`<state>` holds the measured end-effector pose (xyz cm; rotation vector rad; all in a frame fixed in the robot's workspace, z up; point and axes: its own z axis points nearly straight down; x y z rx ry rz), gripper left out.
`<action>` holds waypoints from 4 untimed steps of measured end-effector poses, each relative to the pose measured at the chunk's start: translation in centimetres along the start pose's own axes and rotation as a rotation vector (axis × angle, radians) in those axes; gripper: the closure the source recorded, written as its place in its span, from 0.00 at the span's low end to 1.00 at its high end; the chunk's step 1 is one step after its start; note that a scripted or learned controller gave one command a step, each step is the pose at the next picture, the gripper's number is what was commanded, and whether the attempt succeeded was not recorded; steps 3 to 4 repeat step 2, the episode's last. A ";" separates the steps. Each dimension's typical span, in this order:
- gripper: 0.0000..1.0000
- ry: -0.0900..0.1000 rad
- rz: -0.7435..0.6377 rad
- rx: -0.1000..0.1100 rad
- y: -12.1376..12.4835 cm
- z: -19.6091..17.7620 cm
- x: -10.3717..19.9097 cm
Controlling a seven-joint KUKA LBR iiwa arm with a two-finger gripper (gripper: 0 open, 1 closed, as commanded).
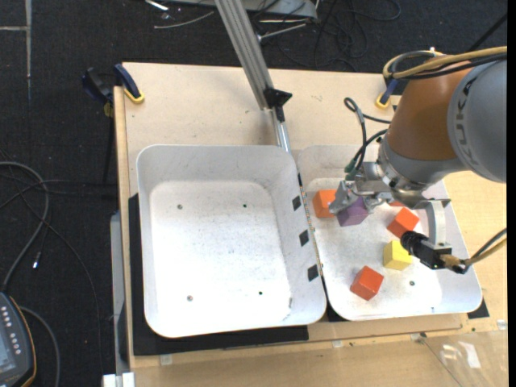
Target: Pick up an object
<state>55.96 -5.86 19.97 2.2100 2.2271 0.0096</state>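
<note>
My gripper (355, 200) hangs over the left part of the right bin (451, 297), reaching in from the right. A small purple block (352, 213) sits tilted between its fingertips, its top hidden by the fingers, and the gripper is shut on it. An orange block (323, 202) lies just left of the purple one, close to the bin's left wall. Another orange block (403, 220) lies to the right under the wrist. A yellow block (397, 255) and a third orange block (367, 282) rest nearer the front.
The left bin (161, 176) stands beside the right one, their rims meeting at the middle (302, 224). A slanted metal rail (246, 47) runs from the back down to the bins' junction. Cables (439, 256) trail from the wrist over the right bin.
</note>
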 end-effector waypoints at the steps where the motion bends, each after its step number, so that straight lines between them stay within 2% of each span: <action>1: 1.00 -0.003 0.003 -0.002 1.8 -7.7 0.5; 2: 1.00 0.002 -0.001 0.017 -0.9 1.0 8.3; 4: 1.00 0.002 -0.001 0.017 -0.9 1.0 8.3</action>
